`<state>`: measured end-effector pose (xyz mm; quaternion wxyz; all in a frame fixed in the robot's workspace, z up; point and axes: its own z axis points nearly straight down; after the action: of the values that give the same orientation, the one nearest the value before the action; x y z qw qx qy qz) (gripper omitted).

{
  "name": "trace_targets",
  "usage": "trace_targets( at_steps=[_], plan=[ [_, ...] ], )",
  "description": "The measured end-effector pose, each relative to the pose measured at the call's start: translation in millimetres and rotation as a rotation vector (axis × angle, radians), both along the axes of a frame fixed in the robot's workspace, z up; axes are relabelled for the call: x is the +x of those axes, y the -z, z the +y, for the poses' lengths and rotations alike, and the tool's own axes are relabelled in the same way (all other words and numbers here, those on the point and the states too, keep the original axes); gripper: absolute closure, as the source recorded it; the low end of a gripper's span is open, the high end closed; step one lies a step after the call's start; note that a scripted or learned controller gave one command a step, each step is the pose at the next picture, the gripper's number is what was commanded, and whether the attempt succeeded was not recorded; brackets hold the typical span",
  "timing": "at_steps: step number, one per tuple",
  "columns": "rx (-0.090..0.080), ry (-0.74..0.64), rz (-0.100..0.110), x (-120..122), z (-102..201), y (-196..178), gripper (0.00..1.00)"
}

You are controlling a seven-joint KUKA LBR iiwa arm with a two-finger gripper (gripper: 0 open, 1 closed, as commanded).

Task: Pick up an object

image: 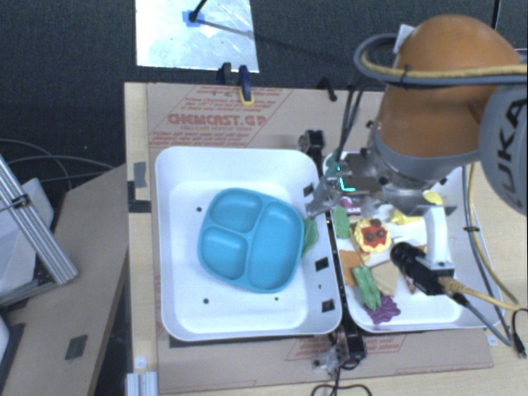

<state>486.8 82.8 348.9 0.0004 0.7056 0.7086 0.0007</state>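
The toy pizza slice (372,238) lies in the right bin (462,318) among toy foods, a green vegetable piece (364,285) and purple grapes (385,309) just below it. The end effector (342,190) hovers over that bin's upper left corner, its state impossible to tell. Approach seems in hand; next it must descend onto one item. The left bin (177,304) holds a blue divided plate (251,239).
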Motion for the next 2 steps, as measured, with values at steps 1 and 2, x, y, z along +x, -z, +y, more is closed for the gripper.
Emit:
trace_targets(
  at_steps=[1, 2],
  plan=[
    [0.001, -0.005, -0.002, 0.7, 0.2, -10.9, 1.00],
    [0.001, -0.011, -0.004, 1.4, 0.3, -21.5, 1.00]
  ],
)
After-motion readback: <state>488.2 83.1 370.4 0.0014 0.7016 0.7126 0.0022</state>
